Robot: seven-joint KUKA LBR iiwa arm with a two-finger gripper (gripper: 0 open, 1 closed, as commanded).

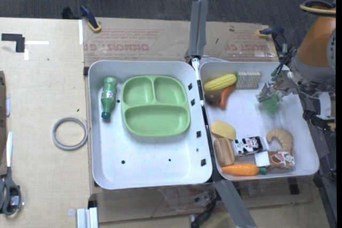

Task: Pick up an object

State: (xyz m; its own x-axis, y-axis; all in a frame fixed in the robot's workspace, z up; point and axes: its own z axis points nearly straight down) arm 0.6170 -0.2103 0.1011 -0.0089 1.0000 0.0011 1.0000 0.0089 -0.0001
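My pincer [269, 94] hangs over the right bin's [243, 114] upper right, a small green piece [270, 105] at its tips; whether they grip it I cannot tell. Left bin [107, 157]: one green bottle [108, 96], one divided plate [156, 104]

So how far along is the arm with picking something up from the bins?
Early to midway. Done: the arm has reached into the right bin, and its hand sits low at a small green object near the far right corner. In hand: apparently that green piece, though a firm grip can't be confirmed. Left: lifting it clear. The corn, carrot and croissant lie untouched.
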